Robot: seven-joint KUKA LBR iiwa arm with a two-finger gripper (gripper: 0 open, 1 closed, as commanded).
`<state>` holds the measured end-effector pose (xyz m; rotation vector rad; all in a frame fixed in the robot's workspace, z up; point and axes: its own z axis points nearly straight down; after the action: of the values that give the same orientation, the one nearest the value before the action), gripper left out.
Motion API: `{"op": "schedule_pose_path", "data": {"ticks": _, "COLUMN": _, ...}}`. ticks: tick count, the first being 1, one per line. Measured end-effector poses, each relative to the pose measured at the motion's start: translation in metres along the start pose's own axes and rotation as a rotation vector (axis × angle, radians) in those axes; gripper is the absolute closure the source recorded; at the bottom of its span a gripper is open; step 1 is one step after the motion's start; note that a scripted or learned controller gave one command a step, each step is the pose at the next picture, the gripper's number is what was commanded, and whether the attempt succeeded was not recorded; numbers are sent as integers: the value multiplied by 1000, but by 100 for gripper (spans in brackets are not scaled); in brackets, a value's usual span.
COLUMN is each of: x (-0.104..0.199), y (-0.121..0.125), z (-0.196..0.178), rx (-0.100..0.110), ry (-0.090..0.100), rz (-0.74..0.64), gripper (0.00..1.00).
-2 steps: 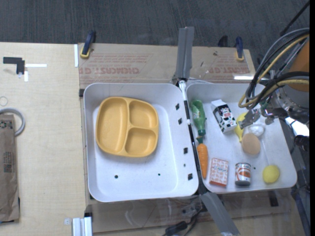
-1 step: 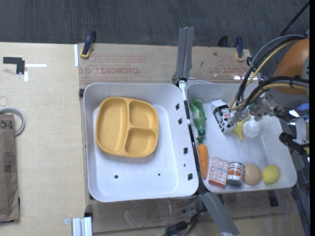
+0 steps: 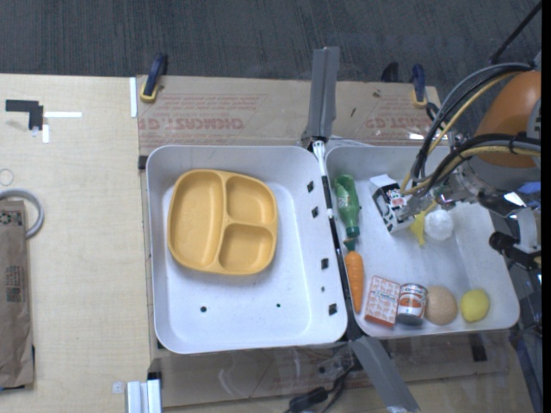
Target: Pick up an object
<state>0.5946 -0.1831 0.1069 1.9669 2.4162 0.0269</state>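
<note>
1. The arm enters from the right edge, cut off there; its orange band and a bundle of cables hide the upper right corner of the right bin.
2. The gripper sits at the right bin's upper middle, but cables and glare blur it: I cannot tell how its fingers stand or whether anything is between them.
3. A pale wooden bench fills the left of the frame, dark floor across the top, brown cardboard behind the bins.
4. The left bin, centre frame, holds a yellow divided plate.
5. In the right bin: a green bottle and an orange carrot along the left wall; a small white box and a whitish round object, hard to identify, just beside the gripper.
6. Along the lower wall sit a carton, a small can, a tan egg-shaped object and a lemon.
</note>
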Motion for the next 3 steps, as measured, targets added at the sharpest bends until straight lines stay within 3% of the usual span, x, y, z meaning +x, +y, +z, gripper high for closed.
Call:
{"op": "schedule_pose_path", "data": {"ticks": 1, "x": -13, "y": -1, "z": 0, "rx": 1, "ry": 0, "rz": -119, "gripper": 0}}
{"op": "schedule_pose_path", "data": {"ticks": 2, "x": -5, "y": 0, "z": 0, "rx": 1, "ry": -10, "rz": -175, "gripper": 0}}
{"op": "schedule_pose_path", "data": {"ticks": 3, "x": 5, "y": 8, "z": 0, "rx": 4, "ry": -10, "rz": -350, "gripper": 0}}
